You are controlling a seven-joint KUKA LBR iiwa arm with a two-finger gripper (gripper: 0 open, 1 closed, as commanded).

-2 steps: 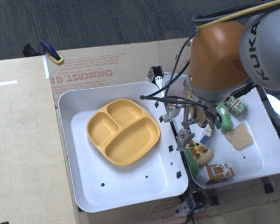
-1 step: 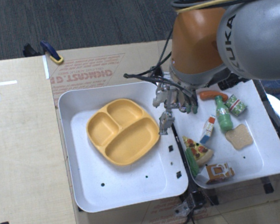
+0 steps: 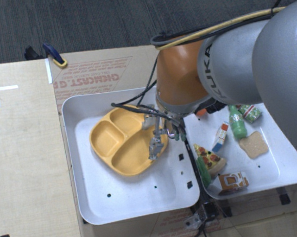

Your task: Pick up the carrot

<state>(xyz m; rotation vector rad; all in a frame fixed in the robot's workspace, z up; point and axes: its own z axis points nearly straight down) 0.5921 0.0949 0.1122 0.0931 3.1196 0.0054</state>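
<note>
Nearest the counter's front edge, in the right bin (image 3: 288, 173), a small brown carton (image 3: 233, 181) is seen. Just beyond it a pizza slice (image 3: 213, 159) lies beside the wall shared with the left bin (image 3: 137, 196). Farther in, a slice of bread (image 3: 253, 145), a green bottle (image 3: 238, 125) and a small white and red tube (image 3: 220, 135) are spread apart from one another.

At the far side of the right bin, a small orange-red piece (image 3: 201, 112) is glimpsed at the rim of the arm. It is taken to be the carrot, though most of it is hidden and this cannot be confirmed.

The gripper (image 3: 159, 138) is found over the left bin, above the right rim of a yellow divided plate (image 3: 120, 144). Whether it is released or clenched cannot be told, and nothing orange is seen in it.

The approach is judged not yet made. To do it well, the gripper should be raised clear of the plate and the shared wall and carried to the far side of the right bin. There it should be turned across the carrot's narrow width, and it should be lowered only once centred, so that the carrot is not nudged against the bin's wall.
</note>
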